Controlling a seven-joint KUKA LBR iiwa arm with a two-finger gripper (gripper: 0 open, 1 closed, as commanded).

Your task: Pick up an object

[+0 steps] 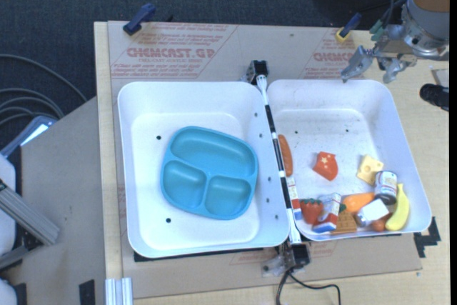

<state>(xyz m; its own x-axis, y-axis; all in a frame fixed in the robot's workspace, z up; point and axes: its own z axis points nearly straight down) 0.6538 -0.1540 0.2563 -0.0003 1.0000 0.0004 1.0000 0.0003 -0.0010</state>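
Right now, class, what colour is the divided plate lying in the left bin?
Light blue; the divided plate shows plainly in the camera view.

slanted overhead view of both bins (pixel 136 153)

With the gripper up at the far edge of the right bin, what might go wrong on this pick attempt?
The gripper hangs open above the right bin's far rim, apart from every item. Most items crowd the near corner: banana, small can and carrot touch or overlap, so the fingers may catch two things or push one aside. The hot dog lies against the left wall, leaving little finger room.
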